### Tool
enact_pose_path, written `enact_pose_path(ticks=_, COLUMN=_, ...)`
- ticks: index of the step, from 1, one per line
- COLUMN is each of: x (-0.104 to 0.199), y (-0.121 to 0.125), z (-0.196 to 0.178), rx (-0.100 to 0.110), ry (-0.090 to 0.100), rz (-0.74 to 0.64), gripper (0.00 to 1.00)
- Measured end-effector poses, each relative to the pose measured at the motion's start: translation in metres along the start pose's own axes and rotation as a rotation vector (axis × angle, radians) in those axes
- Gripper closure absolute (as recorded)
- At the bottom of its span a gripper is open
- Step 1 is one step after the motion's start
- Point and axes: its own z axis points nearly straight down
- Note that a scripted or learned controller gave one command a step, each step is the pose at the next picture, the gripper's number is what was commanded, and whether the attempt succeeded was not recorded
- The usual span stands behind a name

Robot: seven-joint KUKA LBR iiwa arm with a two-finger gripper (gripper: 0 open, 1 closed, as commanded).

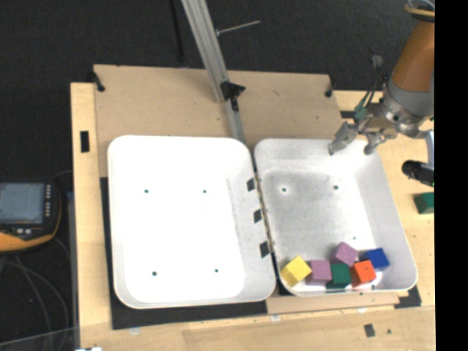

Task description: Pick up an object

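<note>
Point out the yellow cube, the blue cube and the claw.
yellow cube (297,269), camera view, its top face.
blue cube (376,257), camera view, its top face.
claw (354,143), camera view, midway between its fingertips.

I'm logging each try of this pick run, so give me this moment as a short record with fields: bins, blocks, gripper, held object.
bins: left bin and right bin, side by side on the bench
blocks: yellow block, two purple blocks, green block, orange block, blue block
block location: clustered at the right bin's near edge
gripper: gripper open, above the right bin's far right corner
held object: none between the fingers
</note>
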Motion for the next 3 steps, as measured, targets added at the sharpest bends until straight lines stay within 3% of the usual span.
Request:
enact_pose_path(ticks=1, x=0.004, y=-0.097, z=-0.165, rx=-0.011, ry=-0.003, rz=0.012, gripper=0.0)
enact_pose_path(ticks=2, x=0.12, y=-0.081, z=-0.13, rx=-0.003, ry=0.002, rz=0.0, gripper=0.0)
enact_pose_path(ticks=3, x=0.217, y=-0.065, z=-0.044, rx=0.004, ry=0.003, rz=0.001, gripper=0.0)
